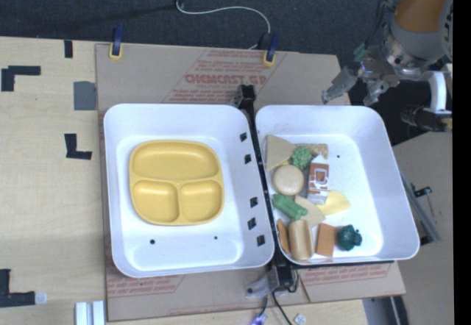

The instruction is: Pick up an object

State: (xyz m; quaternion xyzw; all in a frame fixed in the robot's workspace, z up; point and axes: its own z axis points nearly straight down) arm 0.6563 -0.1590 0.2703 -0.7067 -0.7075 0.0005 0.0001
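Though heaped — pale, round bun [288, 180]

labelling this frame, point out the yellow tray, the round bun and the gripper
yellow tray [176, 181], camera view, on the ridge where its three compartments meet
round bun [288, 180], camera view, middle of its top
gripper [352, 85], camera view, midway between its fingertips, above the right bin's far edge

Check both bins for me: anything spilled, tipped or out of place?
Nothing stands out. The yellow tray lies flat in the left bin; the toy food is heaped but all inside the right bin. The gripper hangs beyond that bin's far rim.
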